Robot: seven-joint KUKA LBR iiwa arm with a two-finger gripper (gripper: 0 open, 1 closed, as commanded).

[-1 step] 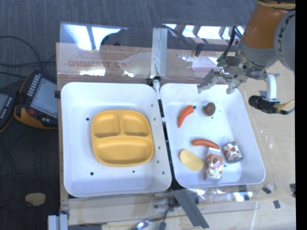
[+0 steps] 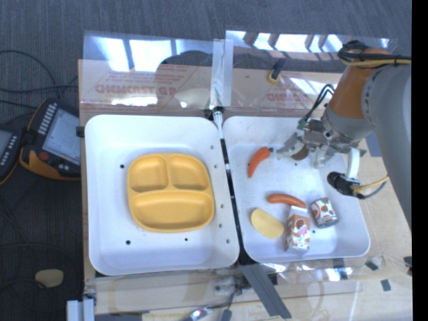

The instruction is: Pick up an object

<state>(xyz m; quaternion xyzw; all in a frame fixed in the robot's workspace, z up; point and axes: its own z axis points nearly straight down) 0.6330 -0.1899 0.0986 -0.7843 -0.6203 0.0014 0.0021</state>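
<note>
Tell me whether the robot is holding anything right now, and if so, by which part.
Nothing is held. The end effector hangs over the right white bin, near the orange chili pepper, with no object between its fingers.

Bins point(image 2: 107, 246) smooth white plastic; yellow tray point(image 2: 170, 191) matt plastic.

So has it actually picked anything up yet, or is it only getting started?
Nothing looks picked up yet. The tool is low over the right bin, near the chili, with nothing visibly in it. The sausage, the yellow piece and two cartons lie on the bin floor. The grab and lift are left.
</note>
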